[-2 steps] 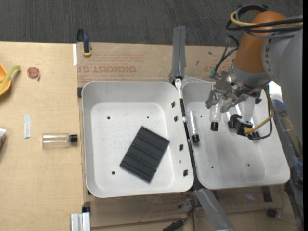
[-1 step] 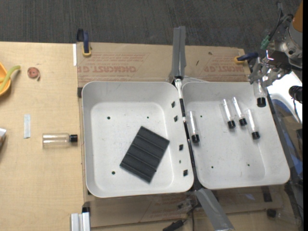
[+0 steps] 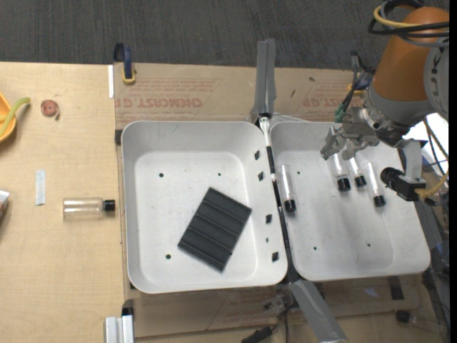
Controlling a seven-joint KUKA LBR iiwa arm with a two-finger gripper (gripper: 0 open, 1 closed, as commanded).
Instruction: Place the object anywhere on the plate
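A dark ribbed rectangular plate (image 3: 215, 229) lies at a slant on the floor of the left bin (image 3: 143, 191). In the right bin (image 3: 400, 249), one white marker with a black cap (image 3: 286, 189) lies close to the divider. Three more white markers with black caps (image 3: 359, 175) lie side by side near the back right. My gripper (image 3: 348, 147) hangs over the upper ends of those three markers, low in the right bin, with the arm's orange band (image 3: 410, 56) above it. I cannot make out whether it touches any of them.
A raised divider (image 3: 275, 191) separates the two bins. On the bench to the left lie a small clear bottle with a black cap (image 3: 87, 206), a white strip (image 3: 40, 188), a small round piece (image 3: 48, 107) and the edge of an orange bowl (image 3: 6, 116).
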